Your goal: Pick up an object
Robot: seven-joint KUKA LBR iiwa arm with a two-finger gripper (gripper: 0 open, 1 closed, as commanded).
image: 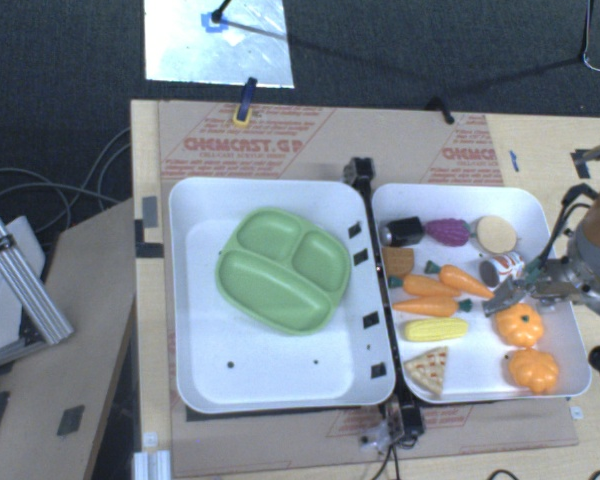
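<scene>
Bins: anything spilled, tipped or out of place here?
Nothing stands out. The green plate lies flat in the left bin, slightly rotated. The toy food, including carrots, corn and pumpkins, sits loosely inside the right bin.

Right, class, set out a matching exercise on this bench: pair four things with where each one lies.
Things
1. green divided plate
2. pizza slice
3. purple toy
4. corn cob

Places
A. front edge of the right bin
B. left bin
C. far end of the right bin, beside a black block
D. right bin, just below two carrots

Pairs: 1-B, 2-A, 3-C, 4-D
</scene>
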